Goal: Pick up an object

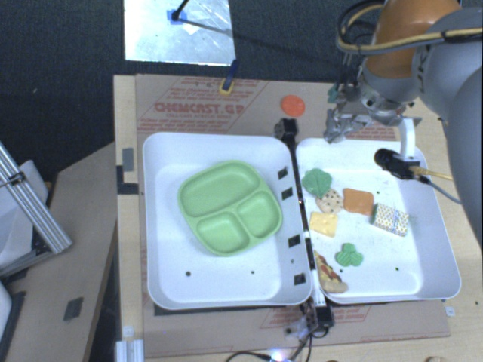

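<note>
Well, the gripper (337, 132) is hanging over the right bin's (434, 240) back edge — the toy foods (358, 201) lying well below, untouched; whether it's clenched, I cannot tell.

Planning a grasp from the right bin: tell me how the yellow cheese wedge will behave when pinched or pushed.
The yellow cheese wedge looks small and flat, so it is probably light and should slide rather than roll on the white bin. It lies close to the cookie, so a push would likely nudge that too. Its low profile may make pinching awkward.

You've got a green divided tray (229, 208) in the left bin (162, 164), well left of the tool; orange disc (293, 106), maybe a lid, just beside it.
</note>
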Action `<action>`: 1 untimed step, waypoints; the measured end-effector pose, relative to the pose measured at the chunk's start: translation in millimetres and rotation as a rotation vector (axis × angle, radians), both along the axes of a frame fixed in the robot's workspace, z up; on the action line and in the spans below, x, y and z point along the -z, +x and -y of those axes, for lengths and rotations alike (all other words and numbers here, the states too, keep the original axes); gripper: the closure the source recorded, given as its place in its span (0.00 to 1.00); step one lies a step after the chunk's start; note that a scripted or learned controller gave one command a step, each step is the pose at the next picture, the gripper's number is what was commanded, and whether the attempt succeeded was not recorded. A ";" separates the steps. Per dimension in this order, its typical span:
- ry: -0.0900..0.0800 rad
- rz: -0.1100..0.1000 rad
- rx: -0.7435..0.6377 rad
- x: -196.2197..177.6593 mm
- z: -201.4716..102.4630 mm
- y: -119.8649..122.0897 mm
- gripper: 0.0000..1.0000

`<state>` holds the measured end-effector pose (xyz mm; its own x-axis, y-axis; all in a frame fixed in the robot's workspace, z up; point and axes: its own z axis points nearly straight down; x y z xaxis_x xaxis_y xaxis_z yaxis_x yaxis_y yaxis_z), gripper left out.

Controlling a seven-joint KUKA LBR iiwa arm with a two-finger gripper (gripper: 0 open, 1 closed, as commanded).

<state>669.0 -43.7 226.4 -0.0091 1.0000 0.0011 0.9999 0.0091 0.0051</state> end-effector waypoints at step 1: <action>-0.001 -0.003 0.003 1.6 -5.1 -2.7 1.00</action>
